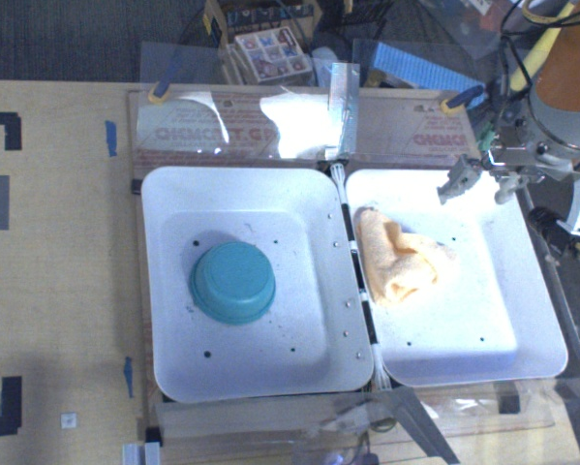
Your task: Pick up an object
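A teal bowl (233,281) lies upside down in the middle of the left bin (173,211). A crumpled yellow-orange cloth (396,258) rests against the left wall of the right bin (493,337). My gripper (480,184) hangs over the far right corner of the right bin, up and to the right of the cloth and apart from it. Its two fingers (453,179) are spread open with nothing between them.
A clear plastic sheet (270,124) and cardboard stand behind the bins. Cables and a yellow hose (541,37) hang by the arm at the upper right. The wooden bench (57,289) stretches out to the left of the bins.
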You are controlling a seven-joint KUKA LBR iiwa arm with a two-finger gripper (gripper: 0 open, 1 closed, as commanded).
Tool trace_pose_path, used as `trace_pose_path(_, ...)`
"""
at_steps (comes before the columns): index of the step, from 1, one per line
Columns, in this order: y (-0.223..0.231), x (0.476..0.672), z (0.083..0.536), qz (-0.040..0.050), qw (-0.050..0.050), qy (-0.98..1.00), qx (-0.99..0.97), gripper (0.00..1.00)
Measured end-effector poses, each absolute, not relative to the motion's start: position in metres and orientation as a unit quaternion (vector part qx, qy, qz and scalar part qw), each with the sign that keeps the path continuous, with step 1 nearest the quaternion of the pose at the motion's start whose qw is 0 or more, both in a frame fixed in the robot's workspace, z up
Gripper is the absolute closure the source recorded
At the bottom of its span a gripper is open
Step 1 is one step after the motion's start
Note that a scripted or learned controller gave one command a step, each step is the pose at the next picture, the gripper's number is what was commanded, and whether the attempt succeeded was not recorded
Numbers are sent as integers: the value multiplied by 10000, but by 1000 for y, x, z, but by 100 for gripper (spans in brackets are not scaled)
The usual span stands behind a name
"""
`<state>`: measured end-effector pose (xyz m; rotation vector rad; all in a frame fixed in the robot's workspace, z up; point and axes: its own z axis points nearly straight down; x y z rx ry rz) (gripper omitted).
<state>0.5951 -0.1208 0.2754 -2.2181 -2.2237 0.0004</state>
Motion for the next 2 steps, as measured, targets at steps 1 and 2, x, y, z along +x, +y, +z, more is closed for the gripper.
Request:
trace_pose_path(1, -104, 626, 152, 0, -1, -7387, -6740, 0)
trace_pose_path(2, -112, 609, 91, -41, -44, -7654, -6435, 0)
